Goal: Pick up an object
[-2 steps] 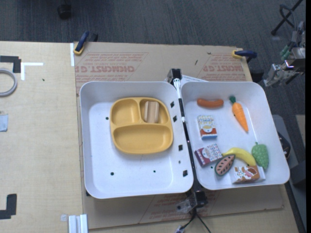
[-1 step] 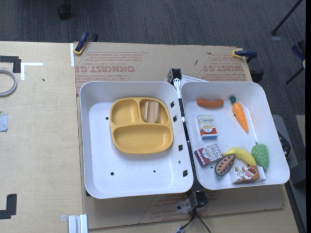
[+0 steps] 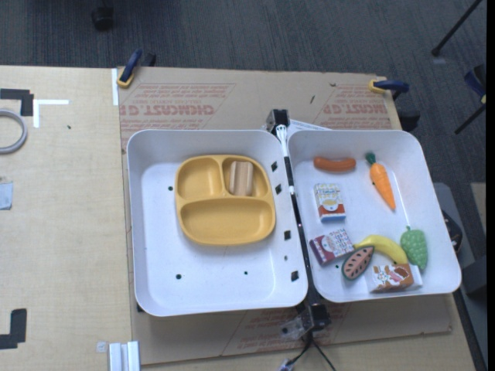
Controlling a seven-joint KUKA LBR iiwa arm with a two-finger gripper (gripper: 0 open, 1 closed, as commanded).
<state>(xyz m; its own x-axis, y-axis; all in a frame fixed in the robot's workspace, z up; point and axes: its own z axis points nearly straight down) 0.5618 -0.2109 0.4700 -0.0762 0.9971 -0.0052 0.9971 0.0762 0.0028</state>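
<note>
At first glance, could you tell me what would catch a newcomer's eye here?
The yellow divided plate stands out in the left bin, with a tan block in its upper right compartment. The right bin holds bright toy food: a carrot, a sausage and a banana.

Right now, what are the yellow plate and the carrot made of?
The yellow plate looks like smooth, matte plastic: one even colour, rounded rims, moulded compartments. The carrot seems to be a plastic toy, since its orange is flat and even with a tidy green top; it could be rubber, the view is too small to tell. Both sit in white bins that look like hard plastic.
</note>
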